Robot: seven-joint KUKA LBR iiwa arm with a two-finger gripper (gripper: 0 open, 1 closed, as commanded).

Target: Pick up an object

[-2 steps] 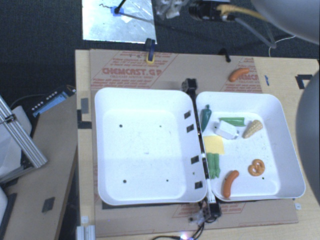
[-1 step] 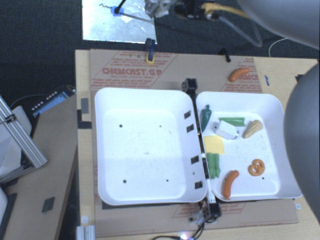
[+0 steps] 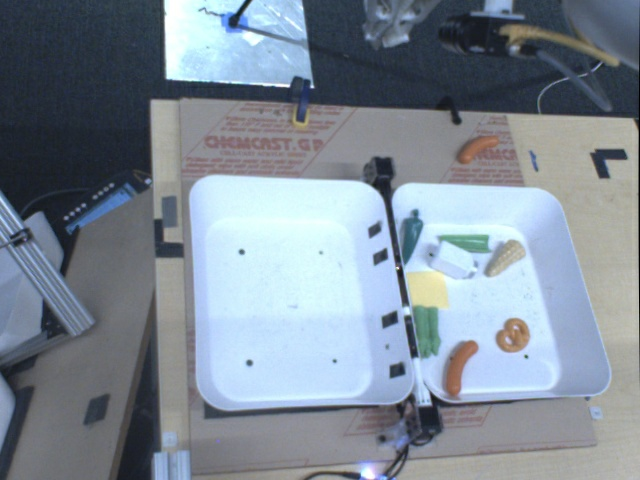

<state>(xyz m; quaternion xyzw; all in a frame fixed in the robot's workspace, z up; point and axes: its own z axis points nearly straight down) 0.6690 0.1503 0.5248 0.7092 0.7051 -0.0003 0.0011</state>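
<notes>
Up at the far edge, the metal two-finger tool (image 3: pixel 398 13) hangs well clear of the surface; I can't tell its state. Nearest below it in the right white bin (image 3: pixel 575 268) lies the dark green pepper-shaped toy (image 3: pixel 411 236), long axis pointing away from me.

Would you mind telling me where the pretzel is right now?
The pretzel lies in the right bin, toward its near right corner, just right of the sausage and below the corn cob.
</notes>
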